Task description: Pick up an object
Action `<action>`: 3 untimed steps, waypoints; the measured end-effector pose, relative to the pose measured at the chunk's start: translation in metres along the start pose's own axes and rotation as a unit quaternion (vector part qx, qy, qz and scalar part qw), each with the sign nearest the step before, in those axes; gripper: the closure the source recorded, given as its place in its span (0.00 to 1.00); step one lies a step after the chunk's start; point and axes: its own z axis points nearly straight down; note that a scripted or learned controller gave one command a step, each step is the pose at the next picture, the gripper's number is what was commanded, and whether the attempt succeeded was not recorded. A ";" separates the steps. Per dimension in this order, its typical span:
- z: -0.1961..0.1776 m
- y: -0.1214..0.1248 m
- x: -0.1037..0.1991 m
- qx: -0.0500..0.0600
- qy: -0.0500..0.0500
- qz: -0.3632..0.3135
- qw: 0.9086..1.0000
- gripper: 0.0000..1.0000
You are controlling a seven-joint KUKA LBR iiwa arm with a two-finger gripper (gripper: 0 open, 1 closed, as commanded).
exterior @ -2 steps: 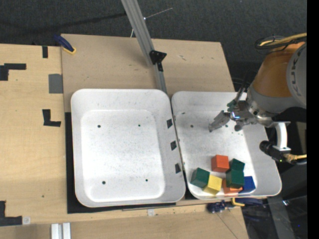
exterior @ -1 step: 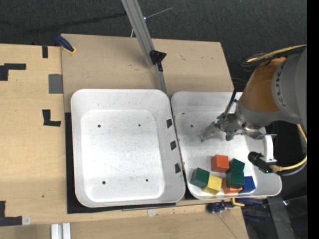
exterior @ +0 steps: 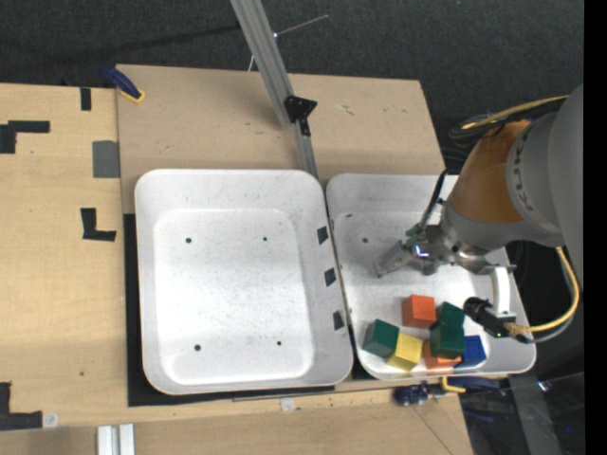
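Seen from above, two shallow white bins sit side by side on a wooden bench; the right bin (exterior: 379,197), right of centre in the frame, holds a huddle of small blocks in its lower right corner: an orange block (exterior: 418,309), two dark green blocks (exterior: 382,336) (exterior: 450,328), a yellow block (exterior: 408,350) and a blue block (exterior: 473,350), packed touching; the left bin (exterior: 232,278) shows bare white floor. The grey arm enters from the right edge; its gripper (exterior: 394,261) hangs over the right bin's middle, above and left of the blocks, its fingers spread apart with nothing between them. The likely trouble: the blocks crowd together against the bin wall, so closing fingers may jam or nudge them aside.
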 end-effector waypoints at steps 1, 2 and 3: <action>-0.011 0.000 0.001 -0.001 0.001 -0.001 1.000 1.00; -0.070 -0.002 -0.006 -0.005 0.000 0.000 1.000 1.00; -0.125 -0.005 -0.015 -0.005 0.000 0.000 1.000 1.00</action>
